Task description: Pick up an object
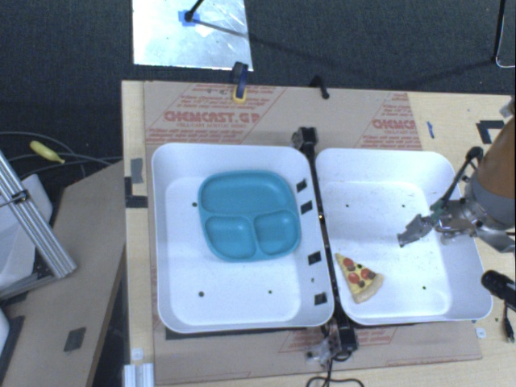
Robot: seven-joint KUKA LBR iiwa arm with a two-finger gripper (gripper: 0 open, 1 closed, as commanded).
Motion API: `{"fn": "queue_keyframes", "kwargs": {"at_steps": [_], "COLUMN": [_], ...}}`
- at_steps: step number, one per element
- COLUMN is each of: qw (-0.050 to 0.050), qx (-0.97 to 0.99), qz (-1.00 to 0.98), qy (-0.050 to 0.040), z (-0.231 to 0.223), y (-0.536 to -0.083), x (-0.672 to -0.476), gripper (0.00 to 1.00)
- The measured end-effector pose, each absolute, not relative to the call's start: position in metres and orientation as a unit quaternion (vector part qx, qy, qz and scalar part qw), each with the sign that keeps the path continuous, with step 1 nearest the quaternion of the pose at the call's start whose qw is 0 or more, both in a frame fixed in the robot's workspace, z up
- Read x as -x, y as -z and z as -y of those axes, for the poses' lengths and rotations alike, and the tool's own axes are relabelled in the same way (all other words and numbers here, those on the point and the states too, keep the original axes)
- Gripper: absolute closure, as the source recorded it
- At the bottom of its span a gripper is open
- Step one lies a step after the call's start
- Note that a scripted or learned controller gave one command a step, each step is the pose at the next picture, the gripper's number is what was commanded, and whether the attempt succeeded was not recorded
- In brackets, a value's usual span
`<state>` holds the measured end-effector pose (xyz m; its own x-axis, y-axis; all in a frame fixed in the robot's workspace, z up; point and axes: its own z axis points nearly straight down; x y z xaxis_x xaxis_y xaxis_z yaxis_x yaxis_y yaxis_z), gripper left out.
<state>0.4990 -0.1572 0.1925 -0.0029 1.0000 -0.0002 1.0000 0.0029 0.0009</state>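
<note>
Both bins, left (173, 297) and right (435, 172): white plastic, smooth, semi-gloss, speckled with dark flecks. Divided plate (246, 214): teal plastic, smooth, soft sheen. Pizza slice (359, 278): looks like matt moulded plastic. Bench sheet (218, 111): brown printed cardboard, matt. Gripper (411, 234): dull grey metal. Panel (161, 22) beyond bench: shiny, foil-like.

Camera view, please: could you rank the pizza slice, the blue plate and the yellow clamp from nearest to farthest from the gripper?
From the gripper, over the right bin:
1. Pizza slice, in that same bin, just below and to the left.
2. Blue plate, in the left bin.
3. Yellow clamp, at the bench's far edge, beyond both bins.
</note>
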Motion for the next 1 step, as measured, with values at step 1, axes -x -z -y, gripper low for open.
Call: {"fn": "queue_keyframes", "kwargs": {"at_steps": [1], "qw": [0.001], "qx": [-0.703], "qz": [-0.711], "qy": [-0.0014], "z": [0.1056], "y": [-0.0793], "x": [-0.5657], "gripper": [0.0]}}
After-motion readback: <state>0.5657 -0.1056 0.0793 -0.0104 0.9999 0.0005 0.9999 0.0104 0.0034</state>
